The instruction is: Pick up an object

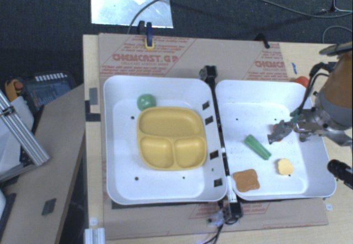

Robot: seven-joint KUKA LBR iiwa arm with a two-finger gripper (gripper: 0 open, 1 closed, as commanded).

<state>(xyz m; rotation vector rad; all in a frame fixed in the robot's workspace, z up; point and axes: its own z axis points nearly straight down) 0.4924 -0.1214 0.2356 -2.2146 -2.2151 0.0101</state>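
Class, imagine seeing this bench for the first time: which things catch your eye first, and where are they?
A big yellow divided tray fills the left bin, a green ball at its far corner. In the right bin lie a green stick, a brown piece and a yellow piece, with the gripper above.

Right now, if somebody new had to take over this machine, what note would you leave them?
Tool: low over the right bin, nothing seen in it.
Right bin: green stick in the middle, just left of the tool; yellow piece and brown piece near the front.
Left bin: yellow tray, green ball behind it.
Done: nothing picked up.
Left: grasp and lift one item; the green stick looks closest.
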